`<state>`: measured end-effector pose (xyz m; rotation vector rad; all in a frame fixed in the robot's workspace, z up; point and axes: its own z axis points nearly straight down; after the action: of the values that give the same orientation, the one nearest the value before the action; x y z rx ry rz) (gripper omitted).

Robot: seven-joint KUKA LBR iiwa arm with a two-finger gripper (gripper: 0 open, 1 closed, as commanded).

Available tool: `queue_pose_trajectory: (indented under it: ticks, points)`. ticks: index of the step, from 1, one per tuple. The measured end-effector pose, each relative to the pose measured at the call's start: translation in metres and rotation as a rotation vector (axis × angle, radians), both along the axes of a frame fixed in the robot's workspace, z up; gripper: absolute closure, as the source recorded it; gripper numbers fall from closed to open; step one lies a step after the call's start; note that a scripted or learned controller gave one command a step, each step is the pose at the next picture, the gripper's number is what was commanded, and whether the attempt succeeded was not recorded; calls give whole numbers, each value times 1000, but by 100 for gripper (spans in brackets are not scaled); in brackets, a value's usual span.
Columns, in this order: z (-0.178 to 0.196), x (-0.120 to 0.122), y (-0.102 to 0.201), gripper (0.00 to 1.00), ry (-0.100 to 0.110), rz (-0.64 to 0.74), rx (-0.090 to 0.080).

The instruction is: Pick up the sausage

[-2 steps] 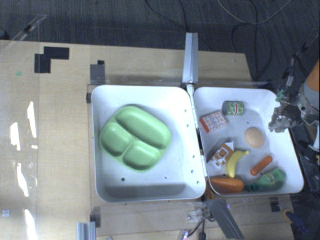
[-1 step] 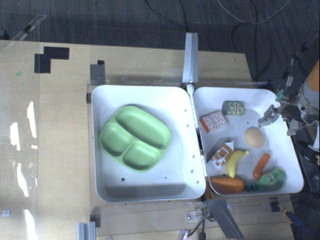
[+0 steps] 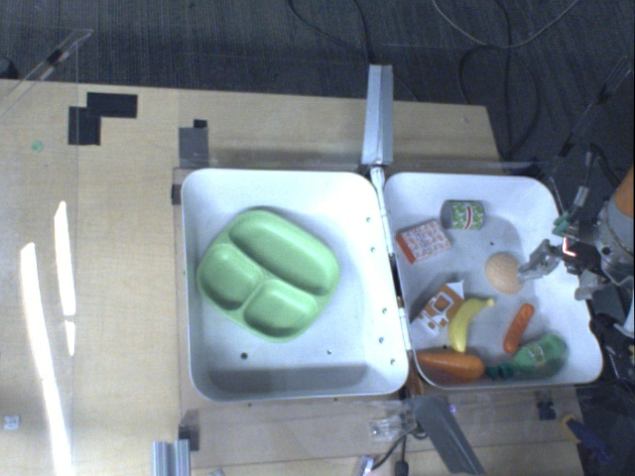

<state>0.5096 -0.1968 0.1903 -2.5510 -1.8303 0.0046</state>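
Two white bins: left bin (image 3: 198, 266) holds a green divided tray (image 3: 268, 273); right bin (image 3: 536, 191) holds the sausage (image 3: 517, 327), near its front right, close beside a banana (image 3: 466, 321) and green vegetable (image 3: 541, 351). Gripper (image 3: 556, 256) at right rim, grasp state indiscernible. Risk: crowding neighbours may cause a mispick

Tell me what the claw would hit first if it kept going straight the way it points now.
The claw points left into the right bin. The beige egg lies first in that line, though height above it is unclear. The sausage sits lower, off that line.
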Motion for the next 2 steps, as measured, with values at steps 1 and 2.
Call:
queue_pose_trajectory:
  ticks: [1, 2]
  points:
    - [-97, -19, 2, 0, -6, -31, 0]
    - [-89, -17, 2, 100, -6, -27, 0]
